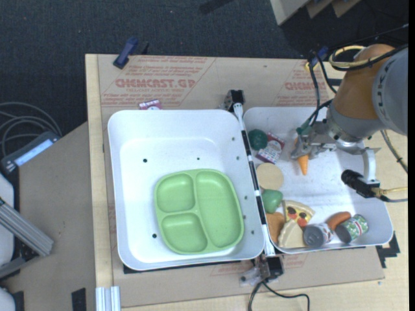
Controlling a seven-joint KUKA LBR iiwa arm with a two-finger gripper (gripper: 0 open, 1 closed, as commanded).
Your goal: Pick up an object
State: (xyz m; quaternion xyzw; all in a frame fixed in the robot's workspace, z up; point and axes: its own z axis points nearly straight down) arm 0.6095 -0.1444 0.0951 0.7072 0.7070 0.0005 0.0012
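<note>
Because the arm reaches in from three o'clock, its gripper (305, 153) sits low over the upper half of the right bin (382, 220), just where a small orange carrot (303, 165) stands point-down beneath the fingers. That carrot looks to be the thing being tried for: its top sits right at the fingertips, and the fingers seem closed around it, though the view is too coarse there to be sure they pinch it rather than merely touch it. Loose toys crowd the bin's lower edge, which probably explains the choice of a piece standing apart in open floor. Toward nine o'clock from the gripper lie a dark green toy (258, 138) and a crumpled wrapper (271, 151) against the divider; at seven o'clock sit a pale round disc (270, 175) and a green pepper-like piece (271, 199). Along six o'clock are a pizza slice (297, 212), a grey can (314, 236), a sausage-like red piece (337, 220) and a green-labelled can (355, 227). A green divided plate (196, 210) rests alone in the left bin (130, 135), well apart from the work, likely as a drop place.
</note>
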